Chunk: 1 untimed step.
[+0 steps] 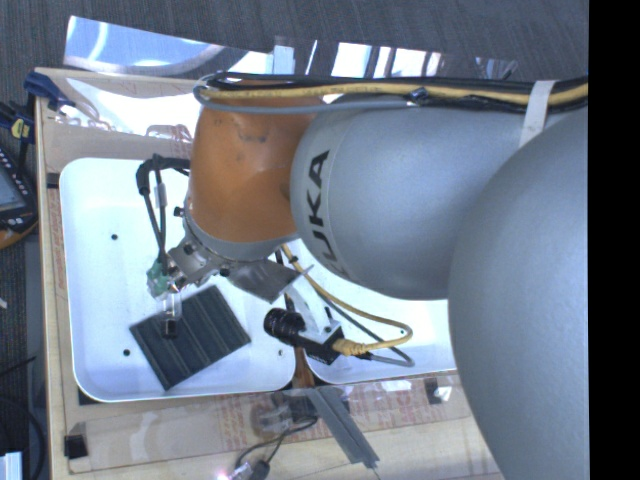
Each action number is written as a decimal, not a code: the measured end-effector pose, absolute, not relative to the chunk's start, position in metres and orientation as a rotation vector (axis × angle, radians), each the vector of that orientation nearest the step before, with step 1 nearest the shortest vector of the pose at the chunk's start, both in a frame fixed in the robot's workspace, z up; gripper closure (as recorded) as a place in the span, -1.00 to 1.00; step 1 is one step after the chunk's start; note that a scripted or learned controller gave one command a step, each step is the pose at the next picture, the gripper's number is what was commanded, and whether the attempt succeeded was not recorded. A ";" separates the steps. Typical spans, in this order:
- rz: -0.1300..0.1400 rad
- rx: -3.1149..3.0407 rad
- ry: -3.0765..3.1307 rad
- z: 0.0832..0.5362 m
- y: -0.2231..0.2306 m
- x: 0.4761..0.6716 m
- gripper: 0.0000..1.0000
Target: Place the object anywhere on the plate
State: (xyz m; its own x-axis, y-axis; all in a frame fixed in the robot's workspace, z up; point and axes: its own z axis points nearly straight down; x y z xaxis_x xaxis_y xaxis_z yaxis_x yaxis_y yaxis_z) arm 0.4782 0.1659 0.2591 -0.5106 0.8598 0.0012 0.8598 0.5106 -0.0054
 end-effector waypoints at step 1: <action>-0.002 -1.825 -2.555 0.443 0.168 0.516 1.00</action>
